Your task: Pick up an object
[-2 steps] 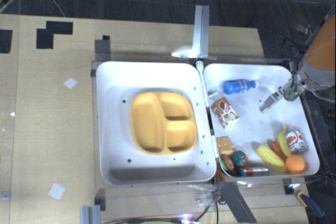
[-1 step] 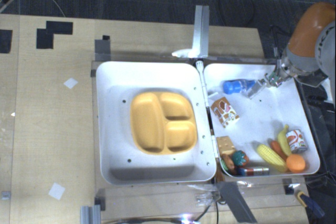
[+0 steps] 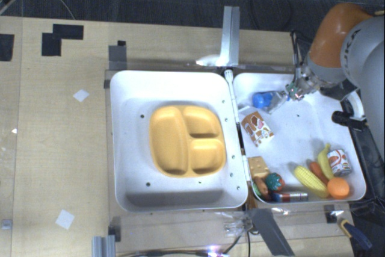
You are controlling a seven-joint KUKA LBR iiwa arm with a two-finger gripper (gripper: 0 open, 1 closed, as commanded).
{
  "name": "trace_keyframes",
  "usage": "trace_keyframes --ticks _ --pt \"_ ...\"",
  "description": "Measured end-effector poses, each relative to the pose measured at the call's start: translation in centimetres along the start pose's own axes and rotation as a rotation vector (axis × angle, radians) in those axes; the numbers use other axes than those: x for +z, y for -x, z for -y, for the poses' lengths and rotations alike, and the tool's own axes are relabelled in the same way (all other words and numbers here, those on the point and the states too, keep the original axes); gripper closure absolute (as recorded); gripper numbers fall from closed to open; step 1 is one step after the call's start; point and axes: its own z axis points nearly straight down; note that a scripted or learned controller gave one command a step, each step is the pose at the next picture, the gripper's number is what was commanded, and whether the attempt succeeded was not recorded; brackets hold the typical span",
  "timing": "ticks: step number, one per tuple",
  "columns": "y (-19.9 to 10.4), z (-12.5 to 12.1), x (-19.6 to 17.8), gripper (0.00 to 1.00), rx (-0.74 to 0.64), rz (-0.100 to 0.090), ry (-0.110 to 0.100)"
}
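While my arm reaches in from the right, my gripper (image 3: 295, 91) hangs low over the far part of the right bin (image 3: 313, 123); finger spread: cannot tell. Blue object (image 3: 262, 100) lies just beside it. Carton (image 3: 257, 128) mid-bin. Corn (image 3: 310, 179), orange (image 3: 338, 188), can (image 3: 338, 161) at near corner. Yellow tray (image 3: 186, 140) in left bin (image 3: 129, 141).

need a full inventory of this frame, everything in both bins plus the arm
yellow divided tray: 1, yellow, middle of left bin
blue object: 1, blue, upper right bin, beside the gripper
small carton: 1, white and brown, right bin by the divider
tan block: 1, tan, lower left of right bin
green ball: 1, green, below the block
corn cob: 1, yellow, lower right bin
carrot: 1, orange-red, next to corn
banana: 1, yellow, near can
can: 1, red and white, lower right corner
orange: 1, orange, lower right corner
arm: 1, grey with orange band, right side
gripper: 1, over upper right bin
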Motion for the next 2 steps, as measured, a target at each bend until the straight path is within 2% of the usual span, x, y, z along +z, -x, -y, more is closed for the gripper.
trace_keyframes --ticks 1,2 --pt "-0.31 -0.57 -1.44 1.0 -0.011 -0.003 0.007" --pt "-0.51 -0.61 -1.34 0.0 -0.013 -0.008 0.004"
